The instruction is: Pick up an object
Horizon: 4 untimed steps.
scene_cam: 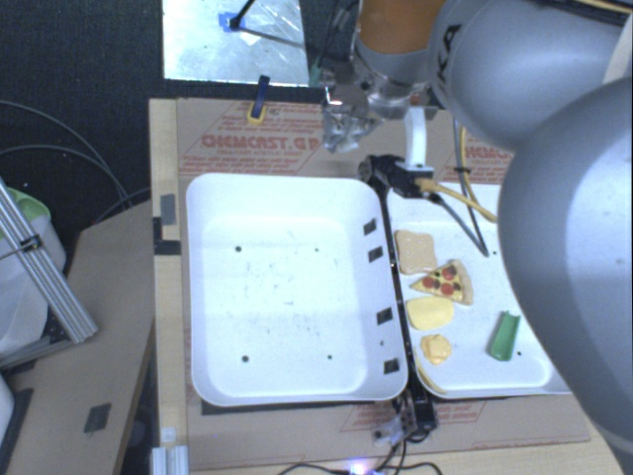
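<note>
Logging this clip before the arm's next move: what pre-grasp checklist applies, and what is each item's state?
1. Objects to pick are in the right bin: ok. Toast slice, pizza slice, yellow piece, small yellow lump and green piece lie there.
2. Pincer above a target: not ok. It sits over the cardboard beyond the left bin.
3. Pincer carrying nothing: cannot tell, blurred.
4. Targets spaced for a grasp: not ok for the pizza slice and yellow piece, which appear to touch; ok for the green piece, lying apart.
5. Arm hides part of the right bin: cannot tell what is beneath.
</note>
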### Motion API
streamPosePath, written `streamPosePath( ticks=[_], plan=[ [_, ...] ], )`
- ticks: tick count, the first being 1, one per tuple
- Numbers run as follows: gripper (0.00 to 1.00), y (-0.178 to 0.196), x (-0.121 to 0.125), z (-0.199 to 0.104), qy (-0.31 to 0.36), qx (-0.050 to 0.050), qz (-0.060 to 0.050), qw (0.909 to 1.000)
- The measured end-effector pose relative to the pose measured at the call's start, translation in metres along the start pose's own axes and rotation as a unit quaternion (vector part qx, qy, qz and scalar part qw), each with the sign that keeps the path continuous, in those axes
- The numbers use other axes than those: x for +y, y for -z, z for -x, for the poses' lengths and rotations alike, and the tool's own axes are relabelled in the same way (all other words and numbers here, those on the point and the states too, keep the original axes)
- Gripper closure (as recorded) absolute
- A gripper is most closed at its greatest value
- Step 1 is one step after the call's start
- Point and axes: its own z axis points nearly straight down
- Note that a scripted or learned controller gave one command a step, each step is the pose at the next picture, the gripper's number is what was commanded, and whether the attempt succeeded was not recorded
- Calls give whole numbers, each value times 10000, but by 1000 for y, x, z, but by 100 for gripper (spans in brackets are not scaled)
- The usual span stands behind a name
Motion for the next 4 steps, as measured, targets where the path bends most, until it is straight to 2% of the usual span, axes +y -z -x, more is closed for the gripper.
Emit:
streamPosePath(
  ticks=[1,2,3,4],
  plan=[
    [100,16,-62,-55,52,6,-82,10000],
    [100,-37,-62,-103,39,-7,-101,9999],
    [100,-43,-108,-99,28,-13,-105,9999],
    [100,-60,-114,-99,3,-12,-97,10000]
  ],
)
